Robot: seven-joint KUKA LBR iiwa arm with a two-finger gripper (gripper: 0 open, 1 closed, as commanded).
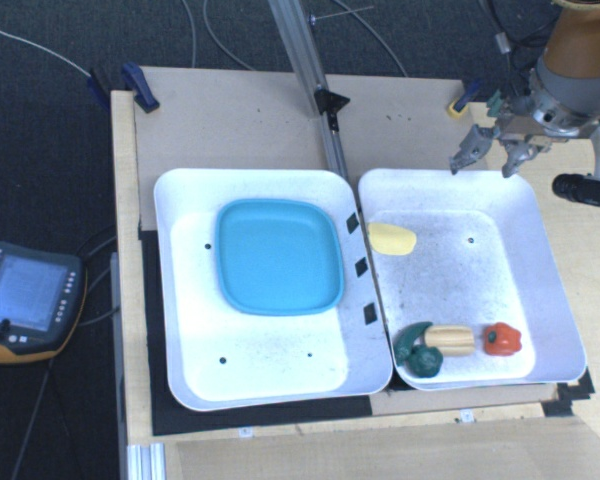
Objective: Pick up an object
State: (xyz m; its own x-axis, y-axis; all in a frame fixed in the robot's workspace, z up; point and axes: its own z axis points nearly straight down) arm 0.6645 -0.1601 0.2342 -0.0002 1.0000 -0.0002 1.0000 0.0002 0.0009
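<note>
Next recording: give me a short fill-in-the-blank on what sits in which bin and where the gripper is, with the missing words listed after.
1. The blue plate lies in the ____ bin.
2. The yellow item lies in the right bin near the bin's ____ edge.
3. Along the right bin's near edge, the tan piece lies between the dark green item and the ____ item.
4. The gripper hangs over the right bin's ____ rim, its jaws spread and nothing between them.

Missing words: left; left; red; far
</note>
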